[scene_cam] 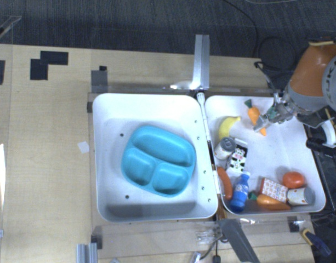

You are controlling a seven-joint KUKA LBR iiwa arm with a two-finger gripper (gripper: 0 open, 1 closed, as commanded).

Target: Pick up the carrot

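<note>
The carrot [253, 113] lies in the upper part of the right bin [299, 158], just left of the gripper [270, 116], whose finger state I cannot tell; the arm [315, 78] slants in from the upper right. One blue tray [158, 160] fills the left bin [110, 163], with bare floor around it. One lemon [228, 126], one bottle [240, 190] and other items crowd the right bin's left and lower edges, leaving its middle open.

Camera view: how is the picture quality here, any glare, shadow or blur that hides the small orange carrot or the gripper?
Camera view: lighting is even and soft; a faint shadow lies along the near wall of the left white bin beside the blue divided tray. The small orange carrot with green top is tiny but distinguishable. The gripper looks slightly blurred, so its fine detail is unreadable.
</note>
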